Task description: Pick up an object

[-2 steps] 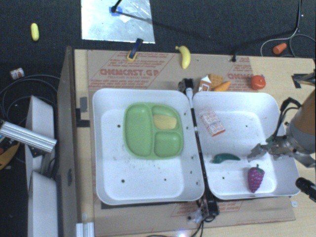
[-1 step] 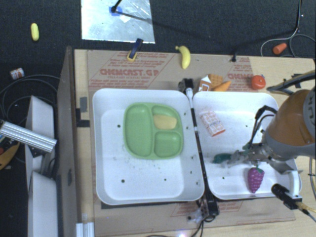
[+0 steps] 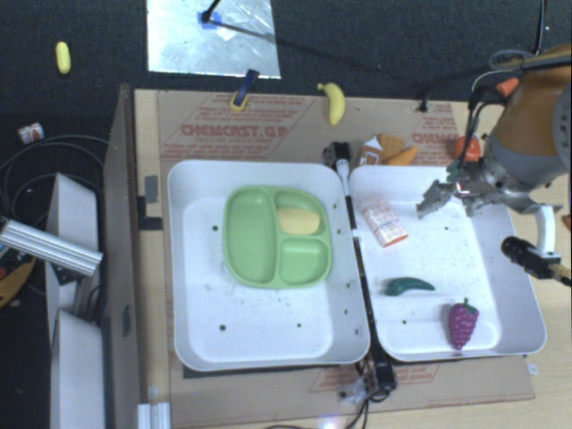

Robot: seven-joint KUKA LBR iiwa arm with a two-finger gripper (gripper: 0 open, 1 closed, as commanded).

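Across the tabletop (image 3: 268, 123), brown cardboard sheeting with red lettering. On it, two shallow white bins side by side, their inner rims touching along the middle.

In the left bin (image 3: 192, 239), a green divided plate (image 3: 250, 239) lying flat, near the centre. Three compartments: one long one on its left, two smaller ones on its right. In the upper right compartment, a pale yellow piece of food (image 3: 299, 220); exact kind hard to tell.

Over the right bin (image 3: 514, 320), reaching in from the right, the grey arm (image 3: 527, 123) with its orange band. At its end, above the bin's upper middle, the gripper (image 3: 454, 200), fingers (image 3: 431, 200) spread apart with nothing between them.

On the floor of the right bin, three loose things to pick from, well apart from each other:
- a small white and red box (image 3: 384, 224), upper left, just left of and below the fingers, not touching them;
- a purple bunch of grapes (image 3: 462, 323), near the lower rim;
- a dark green pepper (image 3: 409, 285), lying on its side between the box and the grapes.

Outside the bins, on the cardboard behind them, a yellow banana (image 3: 334, 103).
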